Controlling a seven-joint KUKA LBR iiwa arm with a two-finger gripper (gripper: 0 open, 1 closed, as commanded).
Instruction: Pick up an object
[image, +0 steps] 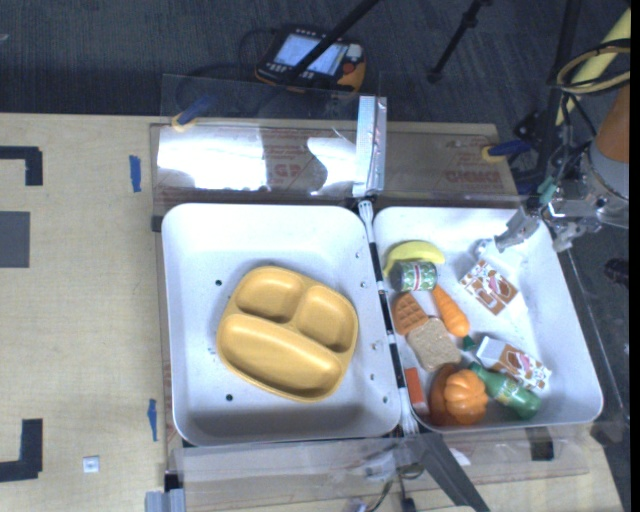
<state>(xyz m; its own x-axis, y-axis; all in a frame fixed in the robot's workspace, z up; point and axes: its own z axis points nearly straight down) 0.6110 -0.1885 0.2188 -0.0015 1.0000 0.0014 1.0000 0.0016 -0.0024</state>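
Observation:
My gripper (541, 221) hangs over the far right corner of the right bin (578, 330), with nothing visibly in it. Below it in that bin lie several toy foods: a yellow banana (414, 251) against a green can (415, 275), an orange carrot (452, 311), a slice of bread (434, 345), an orange pumpkin (459, 394), a green bottle (508, 393) and two small printed cartons (489, 285) (518, 362). The nearest carton sits just left of and below the gripper.
The left bin (190, 290) holds a yellow divided plate (287, 330). A clear plastic wall (260, 150) stands behind the bins, with a metal post (368, 145) at the divide. Cables and the arm's body crowd the upper right.

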